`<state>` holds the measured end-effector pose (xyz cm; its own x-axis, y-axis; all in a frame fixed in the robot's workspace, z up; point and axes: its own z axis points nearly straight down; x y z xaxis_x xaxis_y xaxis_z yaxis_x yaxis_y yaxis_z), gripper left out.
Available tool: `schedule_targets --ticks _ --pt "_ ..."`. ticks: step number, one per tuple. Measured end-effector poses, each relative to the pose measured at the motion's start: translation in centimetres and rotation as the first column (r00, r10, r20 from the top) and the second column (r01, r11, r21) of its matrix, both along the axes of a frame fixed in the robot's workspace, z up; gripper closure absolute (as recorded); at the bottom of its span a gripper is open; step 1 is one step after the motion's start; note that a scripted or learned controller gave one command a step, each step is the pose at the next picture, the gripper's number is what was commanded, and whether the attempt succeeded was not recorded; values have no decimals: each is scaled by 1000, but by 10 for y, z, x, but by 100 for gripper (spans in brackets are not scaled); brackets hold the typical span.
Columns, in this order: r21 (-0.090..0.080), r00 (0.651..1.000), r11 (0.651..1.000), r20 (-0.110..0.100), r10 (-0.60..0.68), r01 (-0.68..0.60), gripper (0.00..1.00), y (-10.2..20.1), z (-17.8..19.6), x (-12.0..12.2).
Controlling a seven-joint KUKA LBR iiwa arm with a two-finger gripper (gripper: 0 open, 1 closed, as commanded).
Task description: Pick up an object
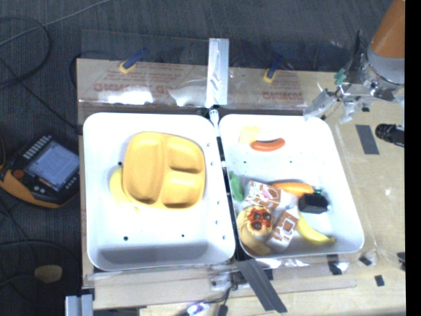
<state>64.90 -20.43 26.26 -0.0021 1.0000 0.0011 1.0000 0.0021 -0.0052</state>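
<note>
Gripper [342,97] poised off the right bin's [342,176] far right corner, grip state impossible to tell.
Hot dog [268,144] near far wall; carrot [293,189], banana [314,234] toward near right corner.

Two white bins: the left bin [99,242] holds a yellow divided tray [162,170]. In the right bin [335,170] lie a red-orange hot dog [268,144] at the far side, an orange carrot [293,188], a black object [314,204], a yellow banana [313,233] and white packets printed in red-brown [264,193]. The counter [381,189] is pale tan. The arm [391,35] shows its orange band above grey.
</note>
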Motion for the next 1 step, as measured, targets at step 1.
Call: schedule_targets --ticks 1 --pt "-3 1000 1000 -2 -20 20 0 37 -95 18"
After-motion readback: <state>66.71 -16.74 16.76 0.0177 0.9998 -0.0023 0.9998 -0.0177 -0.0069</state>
